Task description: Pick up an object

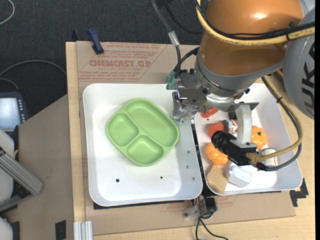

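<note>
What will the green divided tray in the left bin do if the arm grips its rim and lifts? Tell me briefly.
The green divided tray looks like moulded plastic, so it is probably stiff and light for its size. Its surface looks smooth and its rim is low and rounded, so a grip there may slip. Gripped at one edge, its broad shape would likely tilt. It lies flat in the left bin, so it should slide rather than roll.

Dark carpet floor (35, 29) surrounds a brown cardboard-topped bench (130, 59); a blue clamp (95, 40) grips its far edge.
</note>
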`<state>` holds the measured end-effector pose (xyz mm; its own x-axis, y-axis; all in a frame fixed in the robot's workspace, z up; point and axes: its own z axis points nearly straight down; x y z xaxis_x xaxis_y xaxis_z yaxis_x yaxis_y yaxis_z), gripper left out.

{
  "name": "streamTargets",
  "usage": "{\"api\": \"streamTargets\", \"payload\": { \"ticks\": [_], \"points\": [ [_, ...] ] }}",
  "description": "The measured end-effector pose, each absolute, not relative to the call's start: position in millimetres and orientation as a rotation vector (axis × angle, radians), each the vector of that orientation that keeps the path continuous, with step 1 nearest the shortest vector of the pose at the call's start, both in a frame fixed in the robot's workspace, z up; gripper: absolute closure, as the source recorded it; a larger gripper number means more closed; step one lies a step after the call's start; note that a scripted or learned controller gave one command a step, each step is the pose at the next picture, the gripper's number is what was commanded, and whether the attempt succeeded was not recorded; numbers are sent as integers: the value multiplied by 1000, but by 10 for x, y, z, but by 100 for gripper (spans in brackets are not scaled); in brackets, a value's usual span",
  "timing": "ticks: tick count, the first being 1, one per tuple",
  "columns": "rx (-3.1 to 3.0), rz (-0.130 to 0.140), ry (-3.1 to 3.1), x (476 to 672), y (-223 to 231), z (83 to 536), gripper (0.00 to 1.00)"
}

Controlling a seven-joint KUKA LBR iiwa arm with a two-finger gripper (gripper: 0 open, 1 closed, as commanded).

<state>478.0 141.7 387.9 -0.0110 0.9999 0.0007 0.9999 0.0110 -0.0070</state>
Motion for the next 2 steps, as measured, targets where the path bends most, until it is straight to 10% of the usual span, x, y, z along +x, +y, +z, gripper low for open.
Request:
{"api": "streamTargets", "payload": {
  "ticks": [1, 2],
  "points": [
    [-2220, 19, -2213, 5047, 1251, 1963, 100],
    [-2223, -12, -2225, 4795, 1197, 2911, 100]
  ]
}}
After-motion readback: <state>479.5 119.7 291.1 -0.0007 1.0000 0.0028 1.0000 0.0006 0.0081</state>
